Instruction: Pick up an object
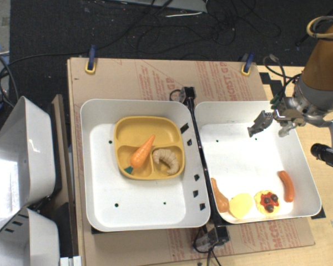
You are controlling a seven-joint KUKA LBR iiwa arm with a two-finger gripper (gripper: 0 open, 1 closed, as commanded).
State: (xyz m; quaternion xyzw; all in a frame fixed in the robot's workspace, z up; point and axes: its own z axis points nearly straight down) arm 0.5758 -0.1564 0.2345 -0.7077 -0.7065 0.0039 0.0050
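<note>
My gripper [272, 126] hangs over the upper right part of the right bin [238, 148], open, with nothing between its fingers. Along that bin's near edge lie an orange drumstick-shaped piece [219, 196], a pale yellow disc [240, 205], a small yellow tart with red and dark bits [267, 201] and a red-orange sausage [287, 185]. All of these sit well below the gripper in the view. In the left bin [100, 198] a yellow divided plate [127, 129] holds an orange carrot [142, 152] and a pale curled shrimp [166, 160].
A black divider with clips [192, 148] runs between the two bins. Yellow clamps [90, 67] [246, 67] hold the board at the back. White containers [22, 148] stand off the bench at the left. Cables lie on the dark floor behind.
</note>
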